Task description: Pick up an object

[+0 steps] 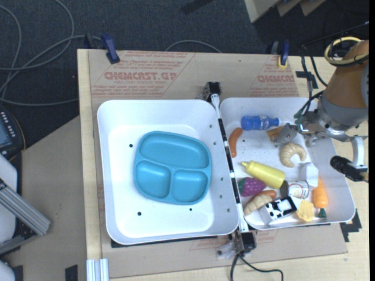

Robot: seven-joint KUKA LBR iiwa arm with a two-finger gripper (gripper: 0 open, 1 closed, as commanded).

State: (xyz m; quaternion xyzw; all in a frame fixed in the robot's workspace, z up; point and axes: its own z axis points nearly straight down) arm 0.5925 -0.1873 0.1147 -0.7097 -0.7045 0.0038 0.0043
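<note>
The right bin [337, 206] holds several toy foods. A blue bottle [259, 122] lies at its far side, and an orange sausage [235, 140] rests against the left wall. A tan croissant [293, 151] sits near the middle. Toward the front lie a yellow mustard bottle [266, 171], purple grapes [252, 186], a bread roll [259, 200], a small can [297, 189] and a carrot [320, 195]. My gripper [286, 134] is low in the bin, just above the croissant and right of a small orange piece [273, 134]. Nothing can be seen held in it.
The left bin [114, 127] carries a blue divided plate [172, 166]. A black-and-white box [281, 208] and a yellow wedge [305, 212] crowd the right bin's front corner. The arm's orange band [345, 84] hangs over that bin's far right edge. Blue clamps [109, 47] hold the board.
</note>
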